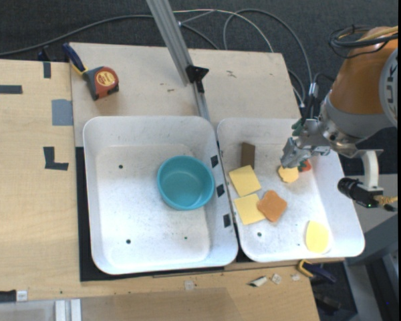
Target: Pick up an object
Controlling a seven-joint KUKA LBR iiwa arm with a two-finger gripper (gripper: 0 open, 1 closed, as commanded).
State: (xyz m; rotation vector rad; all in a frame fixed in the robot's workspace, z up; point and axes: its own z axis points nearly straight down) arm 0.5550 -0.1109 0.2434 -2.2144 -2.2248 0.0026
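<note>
Bench (27, 199): pale wood-grain board, flat and matt, with grey tape patches on the left part; dark carpet-like floor beyond the far edge.
Cables (254, 25): thin, pale, looping over the dark floor behind the bench.
Rail (170, 29): silvery metal bar, slanting down from the top toward the gap between the bins.
Tape measure (104, 80): rounded orange and black case, lying on the bench behind the left bin.
Left bin (103, 246): shallow white plastic, rounded corners, floor speckled with fine dark dust.
Bowl (185, 182): round, smooth teal plastic, upright, toward the right side of the left bin.
Right bin (341, 239): same white plastic shape, touching the left bin along one side.
Brown block (246, 155): small dark upright rectangle near the far left of the right bin.
Yellow squares (244, 180): two flat pale-yellow slabs, one just in front of the other.
Orange piece (273, 206): rough-edged, toast-coloured, overlapping the nearer square.
Yellow oval (317, 236): smooth, pale, near the front right corner.
Arm (364, 79): grey with a glossy orange band, reaching in from the right.
Gripper (295, 160): grey metal, pointing down into the right bin; spread or pressed together, cannot tell.
Yellow and red object (291, 173): small rounded lump, directly under the gripper tip, seemingly touching; grasped or not, cannot tell.
</note>
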